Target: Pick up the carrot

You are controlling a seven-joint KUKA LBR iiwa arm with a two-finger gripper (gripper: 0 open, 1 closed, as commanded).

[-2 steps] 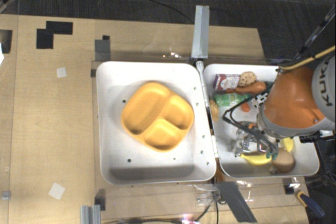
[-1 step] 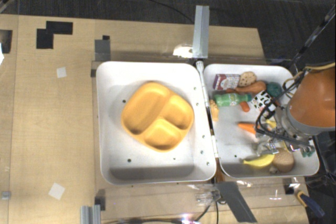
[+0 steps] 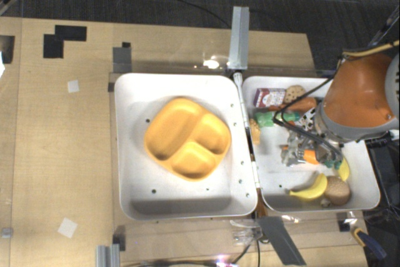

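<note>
arm [image 3: 359,97] low over carrot [image 3: 310,158]

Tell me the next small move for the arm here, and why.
Probably a short straight lift, to test the grasp. The gripper is down in the right bin, right at the orange carrot, with the banana close below it. Whether the carrot sits between the fingers is unclear, so a small rise would show it.

Yellow divided plate [image 3: 187,137] in left bin [image 3: 131,197]; banana [image 3: 310,189] — right bin [image 3: 369,197].
</note>
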